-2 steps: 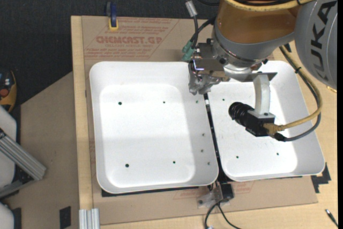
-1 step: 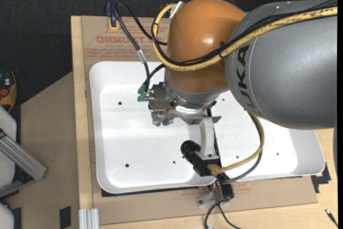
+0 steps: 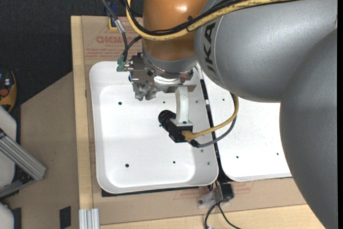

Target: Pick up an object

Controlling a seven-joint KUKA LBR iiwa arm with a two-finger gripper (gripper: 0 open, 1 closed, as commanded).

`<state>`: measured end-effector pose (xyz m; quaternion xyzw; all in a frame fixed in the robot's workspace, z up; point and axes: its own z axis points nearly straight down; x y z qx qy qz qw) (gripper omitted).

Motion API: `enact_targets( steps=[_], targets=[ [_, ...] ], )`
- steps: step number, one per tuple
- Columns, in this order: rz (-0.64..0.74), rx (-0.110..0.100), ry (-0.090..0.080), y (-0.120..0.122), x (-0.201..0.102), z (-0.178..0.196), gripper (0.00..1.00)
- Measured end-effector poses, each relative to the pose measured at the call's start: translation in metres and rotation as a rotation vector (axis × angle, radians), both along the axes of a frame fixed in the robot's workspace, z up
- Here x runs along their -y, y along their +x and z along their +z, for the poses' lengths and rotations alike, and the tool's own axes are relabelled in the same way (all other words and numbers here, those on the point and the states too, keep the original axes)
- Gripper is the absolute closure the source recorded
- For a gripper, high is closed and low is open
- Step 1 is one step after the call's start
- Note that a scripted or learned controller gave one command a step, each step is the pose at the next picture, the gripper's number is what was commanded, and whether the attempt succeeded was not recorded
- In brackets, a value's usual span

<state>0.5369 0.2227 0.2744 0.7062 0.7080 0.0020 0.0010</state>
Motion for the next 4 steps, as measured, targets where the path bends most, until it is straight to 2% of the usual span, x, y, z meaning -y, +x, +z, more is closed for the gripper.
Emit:
enact_targets(
  steps=[1, 2, 3, 4],
  targets=[
    [-0.001, -0.003, 0.000, -0.031, 0.000, 0.027, 1.00],
    [0.000, -0.008, -0.001, -0.056, -0.002, 0.036, 1.00],
    [-0.003, -0.003, 0.000, -0.058, 0.006, 0.048, 1.00],
    [-0.004, -0.011, -0.005, -0.023, -0.002, -0.019, 1.00]
  ],
)
